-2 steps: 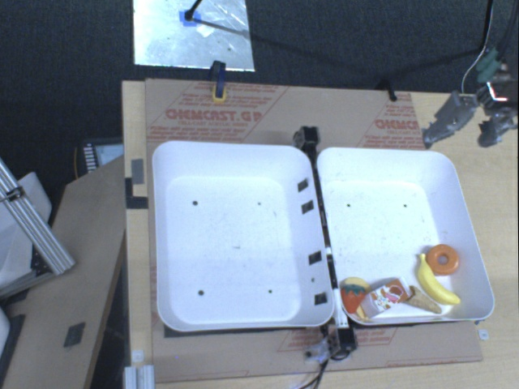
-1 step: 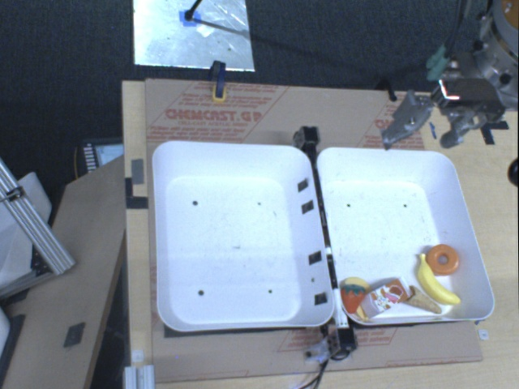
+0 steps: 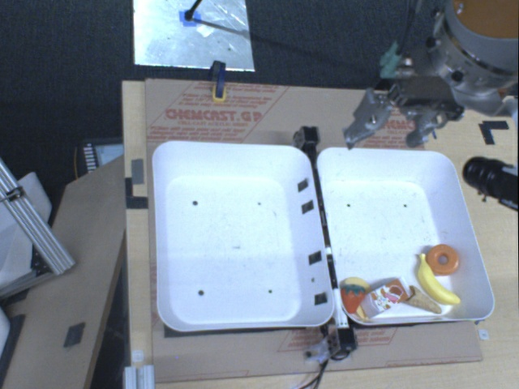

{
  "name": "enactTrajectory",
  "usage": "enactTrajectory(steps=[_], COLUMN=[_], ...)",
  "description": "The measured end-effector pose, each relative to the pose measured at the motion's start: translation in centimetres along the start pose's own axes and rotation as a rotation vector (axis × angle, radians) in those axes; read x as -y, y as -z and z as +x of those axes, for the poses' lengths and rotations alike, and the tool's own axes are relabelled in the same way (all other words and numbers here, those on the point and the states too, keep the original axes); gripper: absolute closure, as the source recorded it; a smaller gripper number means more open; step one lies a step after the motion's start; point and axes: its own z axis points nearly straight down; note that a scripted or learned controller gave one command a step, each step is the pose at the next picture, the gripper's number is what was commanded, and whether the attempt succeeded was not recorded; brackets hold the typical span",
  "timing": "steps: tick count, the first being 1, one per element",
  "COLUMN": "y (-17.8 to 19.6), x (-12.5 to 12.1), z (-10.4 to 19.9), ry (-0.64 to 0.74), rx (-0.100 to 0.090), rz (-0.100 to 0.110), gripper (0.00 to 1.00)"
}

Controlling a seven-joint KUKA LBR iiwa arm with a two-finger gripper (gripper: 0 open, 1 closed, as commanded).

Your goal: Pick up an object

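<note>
White plastic bins sat side by side on the bench. The gripper (image 3: 388, 134) hung in the upper right of the frame, above the far rim of the right bin (image 3: 454, 186), with its fingers spread and nothing between them. The objects lay well apart from it, in the lower right corner of that bin: a banana (image 3: 435, 284), an orange ring (image 3: 443, 258), a tomato (image 3: 353, 294) and a small packet (image 3: 384, 297). By my judgement the pick was not yet begun; reaching down, closing and lifting all remained.
</note>
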Motion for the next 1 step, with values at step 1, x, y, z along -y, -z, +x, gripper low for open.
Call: enactTrajectory(steps=[1], y=[-0.02], x=[-0.04], z=[5.0], ry=[0.0], rx=[0.0], rz=[0.0], gripper=[0.0])
